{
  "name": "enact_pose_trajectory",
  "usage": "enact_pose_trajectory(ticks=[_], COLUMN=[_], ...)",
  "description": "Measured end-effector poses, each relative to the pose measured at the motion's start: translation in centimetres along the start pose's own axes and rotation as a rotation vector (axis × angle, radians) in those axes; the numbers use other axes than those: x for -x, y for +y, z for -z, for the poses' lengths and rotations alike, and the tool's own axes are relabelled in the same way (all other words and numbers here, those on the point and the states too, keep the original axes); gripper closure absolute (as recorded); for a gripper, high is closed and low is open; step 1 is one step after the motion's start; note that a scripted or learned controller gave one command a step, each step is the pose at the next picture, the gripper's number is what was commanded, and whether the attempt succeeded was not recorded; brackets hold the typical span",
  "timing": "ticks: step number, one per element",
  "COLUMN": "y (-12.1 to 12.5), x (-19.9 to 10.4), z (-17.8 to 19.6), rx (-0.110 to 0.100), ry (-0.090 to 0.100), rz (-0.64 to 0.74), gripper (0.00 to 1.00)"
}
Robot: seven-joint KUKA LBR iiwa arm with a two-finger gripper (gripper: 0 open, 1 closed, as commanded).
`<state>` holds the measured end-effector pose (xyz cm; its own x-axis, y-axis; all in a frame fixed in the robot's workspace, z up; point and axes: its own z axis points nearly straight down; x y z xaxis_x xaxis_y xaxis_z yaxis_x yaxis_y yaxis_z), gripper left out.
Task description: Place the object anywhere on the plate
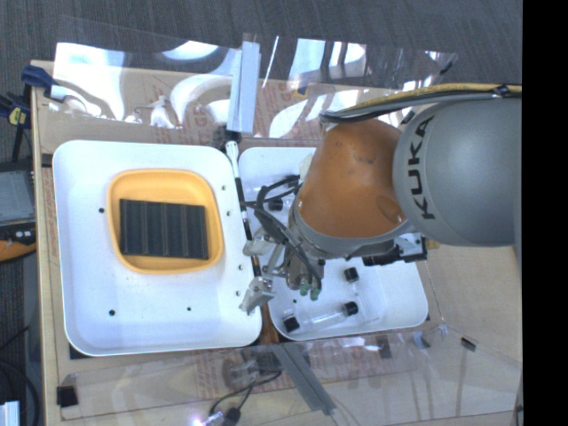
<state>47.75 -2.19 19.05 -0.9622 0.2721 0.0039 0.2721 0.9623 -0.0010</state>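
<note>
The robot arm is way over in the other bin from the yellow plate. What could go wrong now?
1. The gripper hangs over the right bin, and its fingers are hard to see, so it may come up holding nothing.
2. The clear tube with black caps looks small and round; it might slip or roll away.
3. The yellow plate sits in the left bin, so the arm must cross the bin walls, and a loose thing could drop there.

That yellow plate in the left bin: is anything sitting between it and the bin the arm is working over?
Nothing visible lies on that stretch except the bins' own rims. The yellow plate sits in the left bin, and the two raised rims meet between it and the right bin, so anything carried must be lifted over them.
</note>
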Motion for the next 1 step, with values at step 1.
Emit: enact_pose_trajectory(ticks=[1], y=[4.14], x=[14.41], z=[0.15], rx=[0.001], ry=[-0.006], rz=[0.085], gripper=[0.00])
